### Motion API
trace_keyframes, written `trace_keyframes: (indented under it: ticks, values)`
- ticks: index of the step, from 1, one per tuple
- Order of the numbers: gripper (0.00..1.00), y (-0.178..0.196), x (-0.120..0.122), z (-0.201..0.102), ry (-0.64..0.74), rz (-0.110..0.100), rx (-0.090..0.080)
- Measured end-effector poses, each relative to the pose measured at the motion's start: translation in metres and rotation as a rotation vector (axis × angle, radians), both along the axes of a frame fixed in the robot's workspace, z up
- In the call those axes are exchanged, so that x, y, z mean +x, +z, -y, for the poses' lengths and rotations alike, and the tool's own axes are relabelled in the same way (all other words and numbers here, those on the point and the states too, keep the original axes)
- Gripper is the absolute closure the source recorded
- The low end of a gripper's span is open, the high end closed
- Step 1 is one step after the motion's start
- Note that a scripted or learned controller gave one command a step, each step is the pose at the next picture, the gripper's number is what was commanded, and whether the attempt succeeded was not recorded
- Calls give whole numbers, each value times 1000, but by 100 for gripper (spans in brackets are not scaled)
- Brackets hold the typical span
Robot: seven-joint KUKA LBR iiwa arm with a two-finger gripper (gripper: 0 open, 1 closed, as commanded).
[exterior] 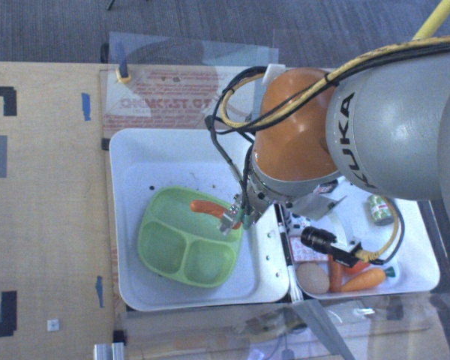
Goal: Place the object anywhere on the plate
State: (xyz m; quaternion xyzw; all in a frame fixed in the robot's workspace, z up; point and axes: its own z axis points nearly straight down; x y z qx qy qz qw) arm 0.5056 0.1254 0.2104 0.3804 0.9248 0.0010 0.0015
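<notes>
Beige egg and two orange plastic carrots lie in right white bin. One green three-compartment plastic plate sits in left white bin; one orange carrot piece rests on its far rim, touching gripper, grip unclear.

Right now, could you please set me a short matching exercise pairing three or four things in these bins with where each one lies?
Things:
1. green plate
2. orange object
3. egg
4. carrots

Places:
A. right bin, near front wall, beside the egg
B. over the plate's far edge, at the gripper
C. left bin floor
D. right bin's front left corner

Pairs: 1-C, 2-B, 3-D, 4-A
</notes>
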Motion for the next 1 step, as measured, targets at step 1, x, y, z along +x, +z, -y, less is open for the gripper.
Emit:
trace_keyframes:
  ticks: [1]
  values:
    - [0,0,0,0,0,0,0]
